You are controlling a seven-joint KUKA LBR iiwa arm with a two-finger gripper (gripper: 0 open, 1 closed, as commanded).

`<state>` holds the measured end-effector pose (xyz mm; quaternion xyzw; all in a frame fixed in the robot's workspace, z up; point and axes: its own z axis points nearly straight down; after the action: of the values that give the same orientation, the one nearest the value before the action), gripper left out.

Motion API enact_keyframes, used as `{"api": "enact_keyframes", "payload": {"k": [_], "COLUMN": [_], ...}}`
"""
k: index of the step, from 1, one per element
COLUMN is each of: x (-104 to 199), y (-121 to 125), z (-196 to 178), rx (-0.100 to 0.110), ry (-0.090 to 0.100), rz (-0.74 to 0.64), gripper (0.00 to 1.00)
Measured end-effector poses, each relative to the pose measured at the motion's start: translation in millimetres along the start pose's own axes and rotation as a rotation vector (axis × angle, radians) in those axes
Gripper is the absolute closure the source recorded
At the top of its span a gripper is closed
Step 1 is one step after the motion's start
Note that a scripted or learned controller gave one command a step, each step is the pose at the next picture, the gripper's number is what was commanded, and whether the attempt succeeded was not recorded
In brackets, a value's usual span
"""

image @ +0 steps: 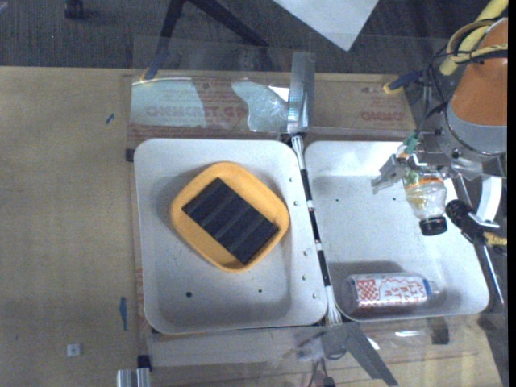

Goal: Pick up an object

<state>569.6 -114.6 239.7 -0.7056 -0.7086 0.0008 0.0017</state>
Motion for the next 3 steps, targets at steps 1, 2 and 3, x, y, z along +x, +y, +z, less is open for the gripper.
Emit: {"api": "enact_keyframes", "payload": {"k": [1,2,3], "x": [-1,-47,-13], "y": [0,60,98], "z": [-9,143,35], "rx": [-0.001,-0.004,-0.006], "ry": [0.000,-0.002,-0.004], "rz": [0.002,0.121,-0.165], "gripper": [1.00,1.00,1.00]}}
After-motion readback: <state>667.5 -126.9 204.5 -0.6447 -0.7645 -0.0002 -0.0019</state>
